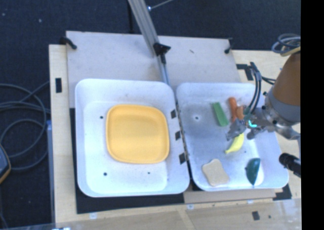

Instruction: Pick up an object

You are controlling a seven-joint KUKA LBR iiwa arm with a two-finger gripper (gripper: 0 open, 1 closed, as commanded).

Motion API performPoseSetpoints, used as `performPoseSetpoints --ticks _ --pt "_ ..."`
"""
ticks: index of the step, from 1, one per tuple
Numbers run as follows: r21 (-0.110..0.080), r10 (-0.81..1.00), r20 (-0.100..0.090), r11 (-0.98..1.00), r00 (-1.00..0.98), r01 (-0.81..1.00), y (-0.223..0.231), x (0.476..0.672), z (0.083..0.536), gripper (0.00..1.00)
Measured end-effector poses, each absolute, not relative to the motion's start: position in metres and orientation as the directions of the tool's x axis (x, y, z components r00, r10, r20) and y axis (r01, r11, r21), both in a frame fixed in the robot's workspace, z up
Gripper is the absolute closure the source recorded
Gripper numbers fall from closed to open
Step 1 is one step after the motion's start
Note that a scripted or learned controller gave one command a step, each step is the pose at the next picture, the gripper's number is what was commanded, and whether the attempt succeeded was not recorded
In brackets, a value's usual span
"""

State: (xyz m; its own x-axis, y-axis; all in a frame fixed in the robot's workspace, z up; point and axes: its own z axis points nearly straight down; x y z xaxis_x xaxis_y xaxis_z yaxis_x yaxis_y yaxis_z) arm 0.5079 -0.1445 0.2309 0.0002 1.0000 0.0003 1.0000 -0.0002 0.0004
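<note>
Two shallow white bins sit side by side on the surface [126,54]. The left bin [91,97] holds one thing, a yellow-orange square plate [137,133] lying flat near its middle. The right bin [200,97] holds five things: one green block [219,113] and one orange carrot-like piece [233,107] side by side toward the far wall, one yellow banana-shaped piece [235,144] near the middle, one tan slice of bread [216,172] by the near wall, and one teal object [253,169] to the right of the bread.

The arm reaches in from the right, and the gripper [241,130] hangs low over the right bin, between the carrot-like piece and the banana, just above the banana's upper end. The fingers are too small and blurred to show whether they are open, closed, or touching anything.
</note>
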Motion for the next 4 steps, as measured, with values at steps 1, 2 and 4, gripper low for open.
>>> performPoseSetpoints --ticks 1,2,4 --pt "0.0 1.0 0.0 0.0 0.0 1.0 -0.145 0.508 0.231 0.0" --pt "-0.004 1.0 0.001 0.0 0.0 1.0 -0.138 0.509 0.171 0.0" --pt "0.005 1.0 -0.003 -0.002 0.002 1.0 -0.138 0.512 0.103 0.0"
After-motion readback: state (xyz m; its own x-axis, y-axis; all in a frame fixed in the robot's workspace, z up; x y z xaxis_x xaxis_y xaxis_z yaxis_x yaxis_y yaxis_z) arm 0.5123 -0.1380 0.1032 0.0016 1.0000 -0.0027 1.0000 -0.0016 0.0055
